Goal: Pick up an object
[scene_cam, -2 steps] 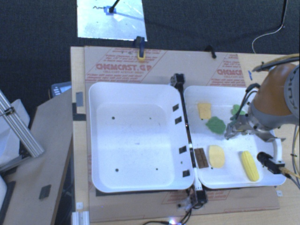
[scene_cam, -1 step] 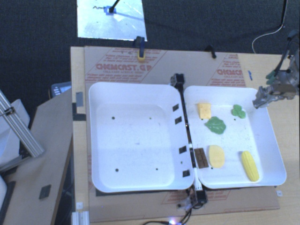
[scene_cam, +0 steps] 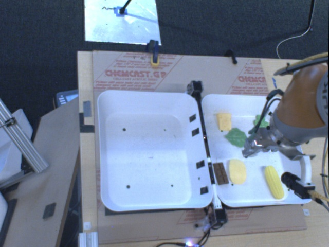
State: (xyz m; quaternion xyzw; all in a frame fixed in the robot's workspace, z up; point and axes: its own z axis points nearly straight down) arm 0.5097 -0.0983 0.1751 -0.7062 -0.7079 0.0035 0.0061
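Note:
The right bin (scene_cam: 221,199) holds several small items. A yellow block (scene_cam: 224,121) lies toward its back, a green leafy piece (scene_cam: 236,137) sits just in front of it, and another green piece (scene_cam: 261,121) pokes out beside the arm. Nearer the front lie a pale yellow rounded piece (scene_cam: 237,171), a brown chocolate bar (scene_cam: 220,173) along the left wall and a yellow corn cob (scene_cam: 274,181). My gripper (scene_cam: 252,149) hangs low over the bin's middle, just right of the green leafy piece and above the rounded piece. Nothing shows between its fingers.
The left bin (scene_cam: 110,138) sits beside it, joined along a black clipped divider (scene_cam: 203,143). The arm's orange-banded wrist (scene_cam: 306,102) looms over the right bin's right side. A yellow clamp (scene_cam: 154,60) stands at the bench's back edge.

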